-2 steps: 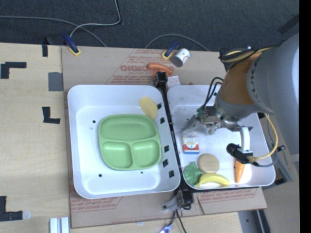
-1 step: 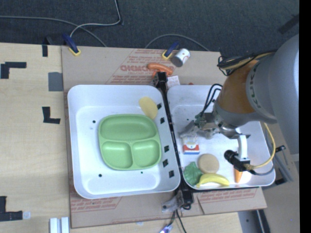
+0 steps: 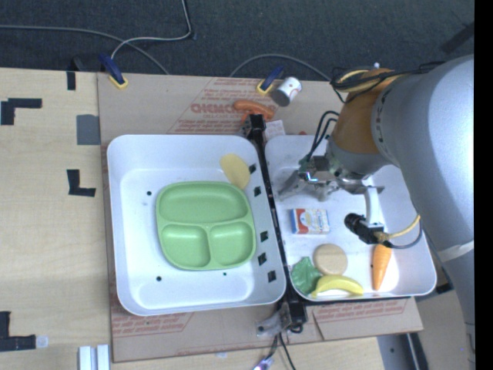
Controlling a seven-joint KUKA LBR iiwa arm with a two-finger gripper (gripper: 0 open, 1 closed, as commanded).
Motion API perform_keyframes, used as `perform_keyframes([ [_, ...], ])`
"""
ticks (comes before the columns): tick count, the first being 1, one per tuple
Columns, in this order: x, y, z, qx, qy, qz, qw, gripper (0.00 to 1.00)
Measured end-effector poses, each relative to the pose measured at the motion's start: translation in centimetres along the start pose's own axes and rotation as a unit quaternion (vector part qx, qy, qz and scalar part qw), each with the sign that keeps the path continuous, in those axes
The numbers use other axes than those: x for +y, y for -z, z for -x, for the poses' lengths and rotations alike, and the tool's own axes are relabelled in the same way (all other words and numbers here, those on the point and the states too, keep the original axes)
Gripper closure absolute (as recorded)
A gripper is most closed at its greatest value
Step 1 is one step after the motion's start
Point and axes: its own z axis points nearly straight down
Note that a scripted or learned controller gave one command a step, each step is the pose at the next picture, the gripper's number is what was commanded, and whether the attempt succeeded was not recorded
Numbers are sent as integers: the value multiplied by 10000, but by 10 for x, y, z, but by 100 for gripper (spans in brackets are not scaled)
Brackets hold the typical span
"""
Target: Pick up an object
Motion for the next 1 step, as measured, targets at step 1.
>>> perform_keyframes([
  [1,-41,0,0,-2,-5,-2,10000,0],
])
